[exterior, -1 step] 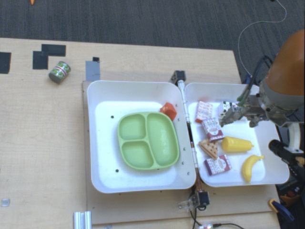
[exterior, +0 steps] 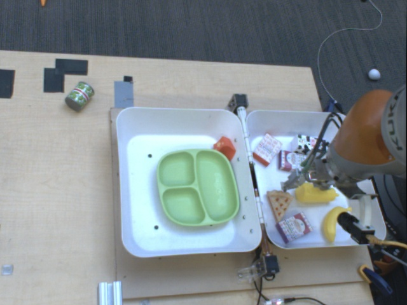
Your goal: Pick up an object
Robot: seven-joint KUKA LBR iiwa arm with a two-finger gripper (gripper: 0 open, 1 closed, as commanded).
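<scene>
The right bin [exterior: 318,116] holds several toy foods. Among them are a yellow piece [exterior: 317,194], a banana [exterior: 331,225], a pizza slice [exterior: 278,203], a red and white packet [exterior: 267,149], a second packet [exterior: 291,161] and a third [exterior: 294,227]. My gripper [exterior: 297,181] hangs low over the middle of this bin, just left of the yellow piece and above the pizza slice. The arm's orange band [exterior: 369,129] rises behind it and hides part of the bin's right side.
The left bin [exterior: 137,170] carries a green divided plate [exterior: 197,187], with a small red toy [exterior: 224,147] at the plate's upper right corner. A small green can [exterior: 79,96] lies on the bench at the far left. Cables run along the bench's front edge.
</scene>
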